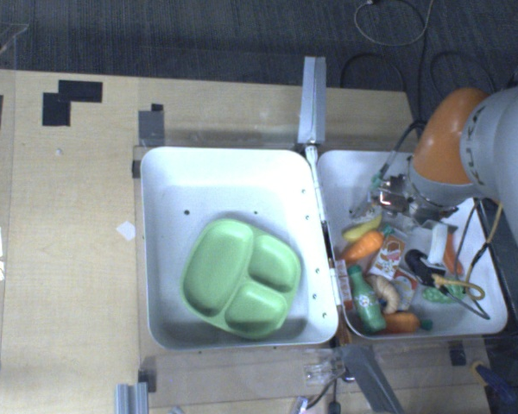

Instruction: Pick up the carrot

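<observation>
The carrot (363,246) is an orange tapered piece lying aslant in the left part of the right bin (497,310), just below a small yellow banana-like piece (362,229). My gripper (394,202) hangs over the upper middle of that bin, a little up and to the right of the carrot and apart from it. The grey arm with its orange band (445,145) reaches in from the right. Nothing shows in the gripper's hold.
The right bin is crowded: a green bottle (368,305), a beige lump (387,290), a printed packet (388,259) and an orange piece with a green end (402,322). The left bin (160,231) holds a green divided plate (242,277). A metal divider (312,102) separates the bins.
</observation>
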You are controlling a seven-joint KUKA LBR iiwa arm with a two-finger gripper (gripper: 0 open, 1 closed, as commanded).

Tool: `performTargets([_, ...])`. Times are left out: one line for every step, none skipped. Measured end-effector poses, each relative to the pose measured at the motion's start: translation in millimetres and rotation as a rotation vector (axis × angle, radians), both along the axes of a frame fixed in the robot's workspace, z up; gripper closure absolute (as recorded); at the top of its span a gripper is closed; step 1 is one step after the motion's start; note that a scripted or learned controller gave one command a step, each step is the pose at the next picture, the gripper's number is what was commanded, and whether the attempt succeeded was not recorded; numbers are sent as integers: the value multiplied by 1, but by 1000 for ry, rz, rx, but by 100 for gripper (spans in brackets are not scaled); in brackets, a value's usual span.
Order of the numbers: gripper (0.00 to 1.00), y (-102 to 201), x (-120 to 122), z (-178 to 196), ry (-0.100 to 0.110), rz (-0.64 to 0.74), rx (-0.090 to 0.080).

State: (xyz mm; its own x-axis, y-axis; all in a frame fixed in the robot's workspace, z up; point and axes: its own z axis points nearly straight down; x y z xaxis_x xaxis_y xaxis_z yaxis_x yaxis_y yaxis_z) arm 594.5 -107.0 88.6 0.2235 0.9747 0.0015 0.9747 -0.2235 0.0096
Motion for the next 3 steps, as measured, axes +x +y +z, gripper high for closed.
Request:
performTargets([0, -2, -54, 1, -3, 6, 0])
performTargets([100, -1, -51, 12, -11, 7, 0])
performTargets([0, -1, -51, 12, -10, 7, 0])
